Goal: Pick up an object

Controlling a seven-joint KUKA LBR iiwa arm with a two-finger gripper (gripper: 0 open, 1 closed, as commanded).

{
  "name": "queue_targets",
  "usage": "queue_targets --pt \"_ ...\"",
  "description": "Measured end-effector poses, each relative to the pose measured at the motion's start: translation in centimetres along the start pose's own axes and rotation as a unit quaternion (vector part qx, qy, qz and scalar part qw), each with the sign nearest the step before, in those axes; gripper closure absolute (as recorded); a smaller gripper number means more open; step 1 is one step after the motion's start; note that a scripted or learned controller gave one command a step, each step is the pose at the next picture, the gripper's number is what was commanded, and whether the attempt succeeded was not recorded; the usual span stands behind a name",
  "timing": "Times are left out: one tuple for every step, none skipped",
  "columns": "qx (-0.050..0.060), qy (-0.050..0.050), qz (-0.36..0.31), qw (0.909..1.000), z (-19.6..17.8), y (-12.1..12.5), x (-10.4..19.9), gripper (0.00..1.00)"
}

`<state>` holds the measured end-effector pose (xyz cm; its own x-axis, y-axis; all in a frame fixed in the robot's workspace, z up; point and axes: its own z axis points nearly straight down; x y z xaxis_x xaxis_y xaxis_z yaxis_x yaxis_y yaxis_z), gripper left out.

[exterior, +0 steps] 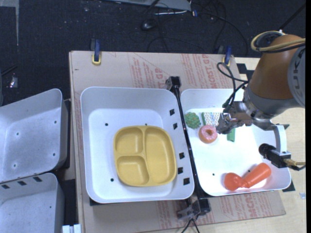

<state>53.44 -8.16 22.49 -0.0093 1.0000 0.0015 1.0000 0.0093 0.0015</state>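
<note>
An orange bottle-shaped toy [247,176] lay on its side at the near edge of the right bin [272,152], well apart from the gripper [227,122]. Farther in, a pink ring [208,134] sat just left of the gripper, beside a green block [231,134]. Whether the gripper held anything could not be told.
</note>
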Motion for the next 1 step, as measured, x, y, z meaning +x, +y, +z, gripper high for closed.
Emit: queue_targets --pt "-0.001 0.0 0.0 1.0 0.42 3.05 5.49 1.0"
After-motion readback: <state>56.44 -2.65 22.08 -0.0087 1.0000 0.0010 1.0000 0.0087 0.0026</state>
